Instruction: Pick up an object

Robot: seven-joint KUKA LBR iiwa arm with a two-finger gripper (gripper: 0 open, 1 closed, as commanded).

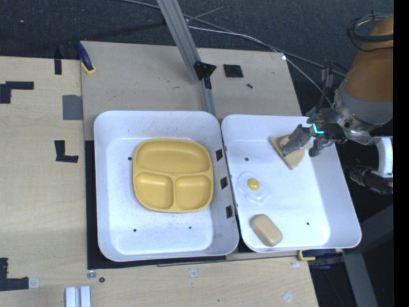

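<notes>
Right white bin [332,232]: end effector [305,142], aperture unclear, over tan wedge [289,153] lying long-axis toward the camera.

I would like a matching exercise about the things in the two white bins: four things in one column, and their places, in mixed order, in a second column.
Things:
1. yellow divided plate
2. fried egg toy
3. tan bread roll
4. tan wedge

Places:
A. right bin, near front edge
B. left bin
C. right bin, at the pincer
D. right bin, middle

Pairs: 1-B, 2-D, 3-A, 4-C
</notes>
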